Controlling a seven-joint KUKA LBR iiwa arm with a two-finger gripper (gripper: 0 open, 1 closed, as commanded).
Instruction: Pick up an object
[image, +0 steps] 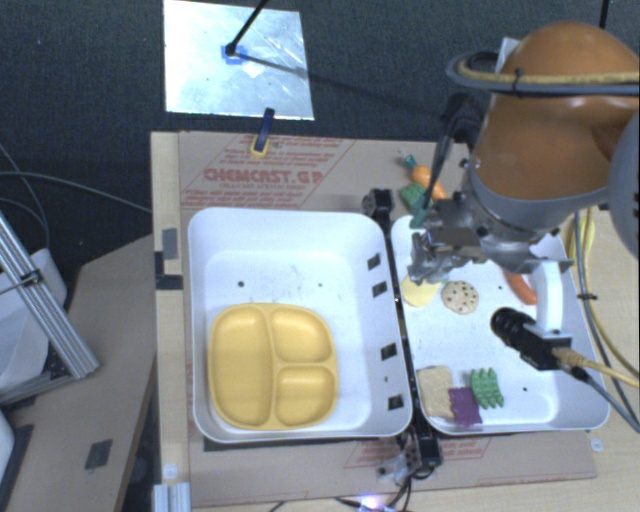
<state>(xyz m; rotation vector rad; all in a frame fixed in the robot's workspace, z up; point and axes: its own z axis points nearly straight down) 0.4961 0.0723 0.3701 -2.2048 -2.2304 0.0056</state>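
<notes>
A pale yellow round piece (420, 293) lies flat in the right bin (560, 400), beside a speckled cookie (460, 297).

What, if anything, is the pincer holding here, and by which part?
Cannot be told. The pincer sits low over the pale yellow piece in the right bin, but no grip on it is visible.

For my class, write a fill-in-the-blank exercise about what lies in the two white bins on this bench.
1. The yellow plastic divided tray lies in the ____ bin as the camera sees it.
2. That tray has ____ compartments.
3. The green ridged toy lies beside a ____ block.
4. The round speckled cookie lies in the ____ bin.

Missing words: left; three; purple; right
</notes>
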